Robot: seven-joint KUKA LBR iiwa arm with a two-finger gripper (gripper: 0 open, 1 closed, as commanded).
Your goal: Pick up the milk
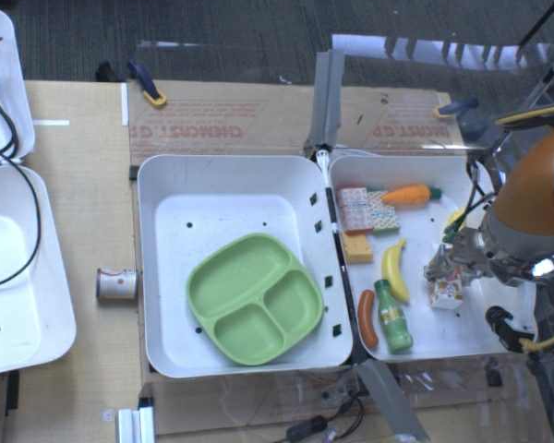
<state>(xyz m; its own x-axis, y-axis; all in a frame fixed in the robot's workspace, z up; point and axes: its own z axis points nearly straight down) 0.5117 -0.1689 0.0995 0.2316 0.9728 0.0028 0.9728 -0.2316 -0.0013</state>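
The gripper (448,268) hangs just over the milk (447,293); I cannot tell its state. The carton looks light and crushable, so squeeze its 2 flat sides.

Grey arm (526,247), orange band (535,187), black cables, yellow-tagged wiring

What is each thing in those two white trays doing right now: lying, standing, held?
Green plate: flat in the left bin.
Milk carton: in the right bin, under the gripper; a grip cannot be told.
Green bottle: lying down.
Banana: lying.
Carrot: lying.
Sausage: lying.
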